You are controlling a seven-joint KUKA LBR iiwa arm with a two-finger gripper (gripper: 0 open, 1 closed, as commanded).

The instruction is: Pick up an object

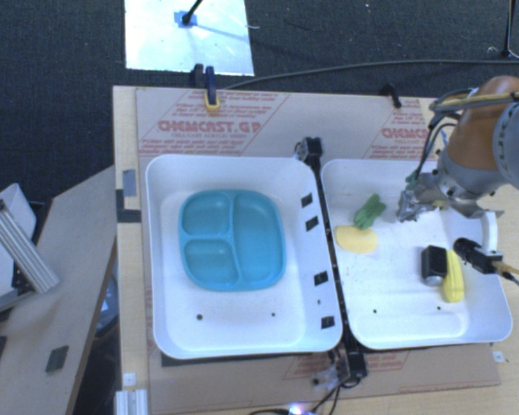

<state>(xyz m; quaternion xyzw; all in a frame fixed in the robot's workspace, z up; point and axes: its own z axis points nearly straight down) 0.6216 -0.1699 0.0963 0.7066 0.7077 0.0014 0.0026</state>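
A turquoise divided plate (233,238) is sitting in a white bin (169,318); green (369,211), pale yellow (355,240), black (433,264) and bright yellow (453,277) items are lying alongside.

Arm (493,132) cut off at right edge.

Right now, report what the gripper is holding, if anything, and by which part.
Nothing visibly held. The gripper hangs over the right bin, apart from the green object, with nothing between its fingers.

A dark carpeted floor (52,76) is seen across the upper frame. A pale reflective sheet (186,24) lies on it at upper left, above the tan surface (242,115).
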